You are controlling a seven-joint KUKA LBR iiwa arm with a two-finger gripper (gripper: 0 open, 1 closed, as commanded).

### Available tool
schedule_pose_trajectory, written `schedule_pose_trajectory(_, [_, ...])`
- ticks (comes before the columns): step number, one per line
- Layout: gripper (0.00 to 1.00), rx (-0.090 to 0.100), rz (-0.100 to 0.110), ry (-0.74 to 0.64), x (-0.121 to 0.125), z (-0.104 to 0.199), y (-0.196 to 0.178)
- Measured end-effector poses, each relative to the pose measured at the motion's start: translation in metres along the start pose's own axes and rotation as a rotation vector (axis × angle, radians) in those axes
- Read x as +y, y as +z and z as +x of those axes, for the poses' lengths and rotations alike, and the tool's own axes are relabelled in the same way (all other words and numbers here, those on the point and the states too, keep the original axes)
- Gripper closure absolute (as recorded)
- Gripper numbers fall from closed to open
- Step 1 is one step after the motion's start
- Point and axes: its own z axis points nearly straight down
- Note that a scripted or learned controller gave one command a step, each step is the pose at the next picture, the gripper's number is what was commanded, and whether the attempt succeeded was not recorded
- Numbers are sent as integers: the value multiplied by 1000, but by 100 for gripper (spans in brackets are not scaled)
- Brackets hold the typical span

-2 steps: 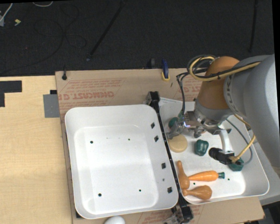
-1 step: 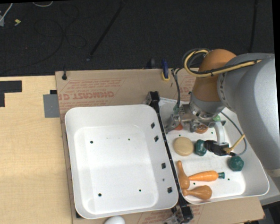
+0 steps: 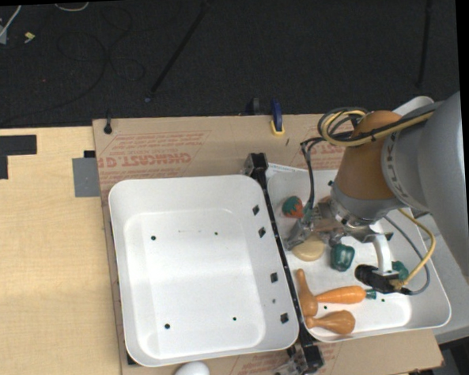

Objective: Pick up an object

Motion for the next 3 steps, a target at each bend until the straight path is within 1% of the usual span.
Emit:
schedule_pose_trajectory(1, [100, 0, -1, 2, 2, -1, -10])
schedule_pose_trajectory(2, [100, -4, -20, 0, 12, -21, -141])
schedule_pose_trajectory(3, [100, 1, -2, -3, -42, 25, -147])
